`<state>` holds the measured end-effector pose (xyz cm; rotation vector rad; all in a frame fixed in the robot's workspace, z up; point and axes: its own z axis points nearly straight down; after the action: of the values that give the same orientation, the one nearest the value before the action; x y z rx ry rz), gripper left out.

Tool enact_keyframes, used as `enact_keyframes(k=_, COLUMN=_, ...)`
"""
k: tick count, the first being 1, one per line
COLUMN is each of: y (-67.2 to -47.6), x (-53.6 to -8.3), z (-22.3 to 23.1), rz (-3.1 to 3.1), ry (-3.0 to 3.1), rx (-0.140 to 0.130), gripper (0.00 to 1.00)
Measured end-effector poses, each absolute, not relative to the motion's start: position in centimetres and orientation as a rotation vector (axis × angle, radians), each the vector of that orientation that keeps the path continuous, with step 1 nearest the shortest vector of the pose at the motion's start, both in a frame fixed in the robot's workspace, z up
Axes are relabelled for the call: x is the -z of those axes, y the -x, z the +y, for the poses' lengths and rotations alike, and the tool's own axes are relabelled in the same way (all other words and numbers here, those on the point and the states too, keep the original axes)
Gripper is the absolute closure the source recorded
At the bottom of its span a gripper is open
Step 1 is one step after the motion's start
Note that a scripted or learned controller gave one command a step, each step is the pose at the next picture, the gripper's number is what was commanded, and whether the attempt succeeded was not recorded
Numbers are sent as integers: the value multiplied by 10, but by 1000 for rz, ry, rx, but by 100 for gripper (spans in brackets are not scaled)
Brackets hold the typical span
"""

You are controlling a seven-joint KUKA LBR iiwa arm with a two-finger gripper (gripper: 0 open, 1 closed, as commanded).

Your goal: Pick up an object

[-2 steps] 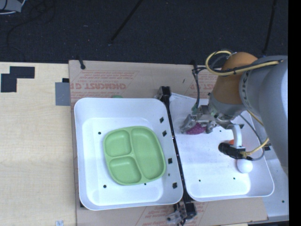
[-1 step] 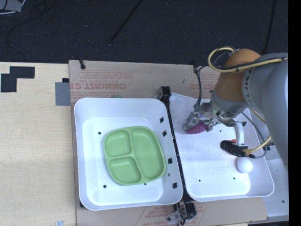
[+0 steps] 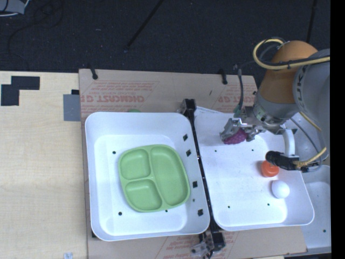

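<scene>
Hovering over the right bin [image 3: 302,212], the gripper [image 3: 235,131] sits clamped on a purple object [image 3: 235,138].

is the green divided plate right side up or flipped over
Right side up. The green plate lies flat in the left bin with its three compartments facing up, their raised dividers and rim plainly visible. Nothing sits in them.

Grey arm [image 3: 302,90] reaching in from right, wrist bent downward; gripper [image 3: 237,129] low, apparently angled left.

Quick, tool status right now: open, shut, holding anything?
Tool: down on the purple object in the right bin; open or shut cannot be told.
</scene>
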<state>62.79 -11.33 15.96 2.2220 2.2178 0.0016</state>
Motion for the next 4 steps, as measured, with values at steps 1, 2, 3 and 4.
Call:
enact_keyframes(k=1, y=-620, x=-215, z=-109, rz=2221, ry=-2220, rx=-2, gripper=100)
enact_keyframes(k=2, y=-621, x=-263, z=-110, rz=2220, ry=-2219, rx=-3, gripper=100)
enact_keyframes(k=3, y=-606, x=-249, z=-65, rz=2228, ry=-2222, rx=5, gripper=100)
enact_keyframes(k=4, y=-584, x=-254, z=-19, rz=2229, ry=-2221, rx=3, gripper=100)
